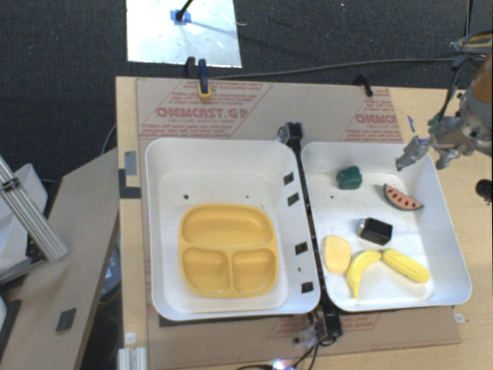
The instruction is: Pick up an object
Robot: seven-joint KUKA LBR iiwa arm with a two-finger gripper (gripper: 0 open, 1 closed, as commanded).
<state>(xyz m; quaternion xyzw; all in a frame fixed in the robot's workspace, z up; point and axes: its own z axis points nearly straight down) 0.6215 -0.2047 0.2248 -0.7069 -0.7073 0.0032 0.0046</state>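
The right bin [451,237] holds several toy items: a green pepper-like piece [349,177], a watermelon slice [403,198], a black block [376,230], a pale yellow piece [337,253], a banana [360,270] and a yellow corn cob [406,266]. My gripper [426,160] hangs over the bin's far right corner, above and to the right of the watermelon slice. It is open, and nothing sits between its fingers [408,155].
A yellow divided plate [228,250] lies in the left bin [166,176]. Black clips [291,133] run along the wall shared by the two bins. A blue and yellow clamp [202,79] grips the board's far edge.
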